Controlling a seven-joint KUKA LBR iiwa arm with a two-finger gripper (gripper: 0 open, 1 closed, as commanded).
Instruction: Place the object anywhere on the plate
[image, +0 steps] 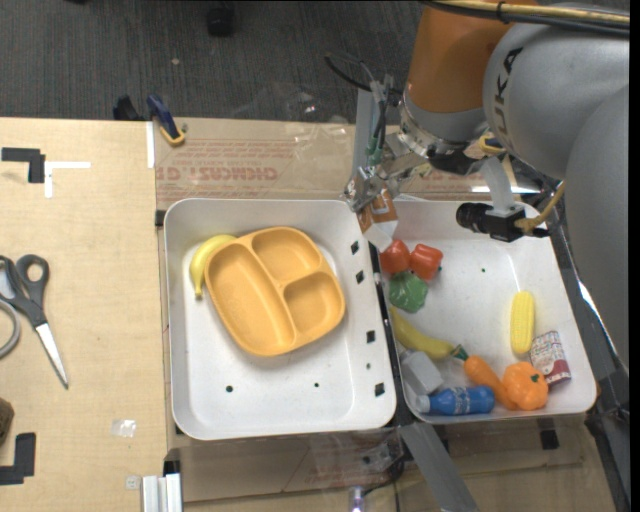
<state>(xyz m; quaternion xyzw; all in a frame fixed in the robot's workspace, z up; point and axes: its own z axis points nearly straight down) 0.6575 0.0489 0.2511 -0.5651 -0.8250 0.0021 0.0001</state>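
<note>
The arm is mid-transfer, by the look of it: the gripper (374, 205) hangs over the far end of the wall between the two bins, and a small orange-brown object (379, 211) sits at its tip, apparently pinched between the jaws, though it is too small and too shadowed to name or to be sure of the hold. That object seems to be the task's thing, raised above the far left corner of the right bin (560, 300) and not yet over the plate.

The yellow three-compartment plate (272, 290) lies in the left bin (290, 400), towards its far side, with a yellow banana (206, 257) tucked against its far left rim. All three compartments look bare. The next move calls for a carry leftward and a little nearer, so that the object stands over one of the compartments and clear of the bin wall, then a lowering and a release.

The arm (540, 70) enters from the far right, its orange band (450, 50) above the wrist, and the wrist points down and left with the slim fingers nearly vertical.

In the right bin lie a red pepper (412, 259), a green vegetable (407, 293), a second banana (425, 341), a corn cob (521, 321), a carrot (481, 372), a small pumpkin (526, 387) and a blue bottle (455, 401). Scissors (35, 310) rest on the table (80, 400) at the left.
</note>
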